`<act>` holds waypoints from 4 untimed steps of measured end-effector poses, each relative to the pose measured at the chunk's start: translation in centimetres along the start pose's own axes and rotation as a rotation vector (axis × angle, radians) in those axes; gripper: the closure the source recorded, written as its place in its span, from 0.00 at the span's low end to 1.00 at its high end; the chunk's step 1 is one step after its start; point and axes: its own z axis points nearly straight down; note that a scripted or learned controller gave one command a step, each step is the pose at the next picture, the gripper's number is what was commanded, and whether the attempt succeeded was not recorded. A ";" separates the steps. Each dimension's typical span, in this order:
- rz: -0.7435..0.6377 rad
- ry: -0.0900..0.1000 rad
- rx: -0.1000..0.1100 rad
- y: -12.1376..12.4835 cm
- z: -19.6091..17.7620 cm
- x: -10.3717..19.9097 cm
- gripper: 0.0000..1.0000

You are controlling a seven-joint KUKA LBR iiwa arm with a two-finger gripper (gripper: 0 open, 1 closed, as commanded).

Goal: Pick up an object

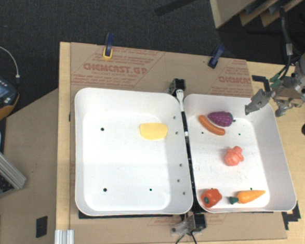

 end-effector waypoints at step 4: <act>0.001 -0.001 -0.004 -4.4 17.5 0.0 1.00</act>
